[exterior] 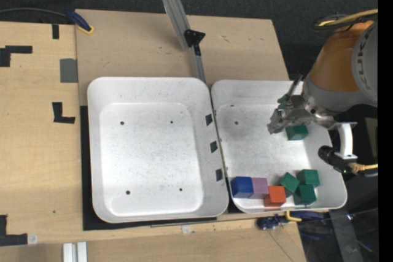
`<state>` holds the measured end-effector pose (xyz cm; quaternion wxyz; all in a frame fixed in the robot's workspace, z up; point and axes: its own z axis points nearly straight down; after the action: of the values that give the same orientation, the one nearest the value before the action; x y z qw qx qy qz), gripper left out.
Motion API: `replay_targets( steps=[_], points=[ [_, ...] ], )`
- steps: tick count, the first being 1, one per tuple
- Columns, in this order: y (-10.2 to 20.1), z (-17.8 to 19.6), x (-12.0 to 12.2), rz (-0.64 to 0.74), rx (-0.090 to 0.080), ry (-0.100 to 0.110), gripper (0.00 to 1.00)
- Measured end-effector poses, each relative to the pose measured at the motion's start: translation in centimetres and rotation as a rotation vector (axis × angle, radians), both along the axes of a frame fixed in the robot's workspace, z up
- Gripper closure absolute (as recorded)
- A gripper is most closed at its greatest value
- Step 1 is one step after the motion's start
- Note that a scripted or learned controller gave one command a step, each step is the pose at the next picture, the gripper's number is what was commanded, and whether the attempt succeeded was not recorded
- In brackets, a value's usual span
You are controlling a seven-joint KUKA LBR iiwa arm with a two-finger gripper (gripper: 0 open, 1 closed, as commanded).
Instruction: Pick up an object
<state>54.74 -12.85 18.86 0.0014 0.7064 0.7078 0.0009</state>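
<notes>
1. The hand (287, 123) is over the right bin (245, 95), its fingers closed on a green block (298, 131).
2. The other blocks (274, 188) lie along that bin's near edge.

Gripper (284, 121) over right bin (245, 98), green block (297, 131) just beside it; blue (242, 186), purple (260, 186), orange (276, 194), green blocks clustered at near edge
</notes>
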Motion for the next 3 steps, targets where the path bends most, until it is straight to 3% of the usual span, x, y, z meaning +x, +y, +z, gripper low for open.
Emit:
replay_targets(
  steps=[1,3],
  points=[
    [0.0,4.4,0.1,0.000,0.000,-0.001,1.00],
    [10.1,5.0,-0.9,0.006,0.003,0.003,1.00]
  ],
)
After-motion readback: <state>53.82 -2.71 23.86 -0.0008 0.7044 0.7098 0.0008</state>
